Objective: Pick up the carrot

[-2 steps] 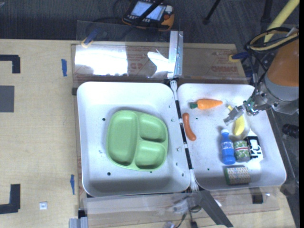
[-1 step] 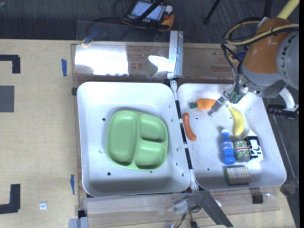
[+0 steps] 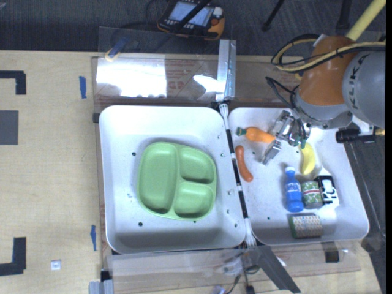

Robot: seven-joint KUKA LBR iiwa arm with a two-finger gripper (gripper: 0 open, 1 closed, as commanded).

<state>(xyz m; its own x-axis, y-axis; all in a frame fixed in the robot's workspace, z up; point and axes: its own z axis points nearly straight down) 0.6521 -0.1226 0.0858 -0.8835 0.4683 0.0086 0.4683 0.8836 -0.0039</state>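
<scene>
so the carrot [image 3: 258, 135] is lying on its side near the top left corner of the right bin [image 3: 355, 225], green end pointing left toward the divider. the gripper [image 3: 277, 144] is sitting right at the carrot's fat orange end, tilted, coming in from the right where the arm [image 3: 331, 78] hangs over the bin's back edge. from this angle i honestly cannot tell if the metal claw is spread or pinched, and i can't see the carrot sitting between anything, so i wouldn't call it grabbed. my guess is it's lined up that way because the carrot lies roughly across the reach direction, so the wrist is angled to straddle it.

everything loose is in the right bin, probably so picks happen there, and the left bin [image 3: 116, 164] has just the tray.

count:
- one carrot
- one sausage [image 3: 244, 164], reddish orange, just below the carrot near the divider, easy to mix up with it
- one banana [image 3: 309, 159], just right of the gripper
- one blue bottle [image 3: 294, 192]
- one small can [image 3: 312, 195] beside the bottle
- one black and white card [image 3: 329, 192]
- one speckled block [image 3: 306, 225] at the bottom
- one green divided tray [image 3: 177, 179], three compartments
</scene>
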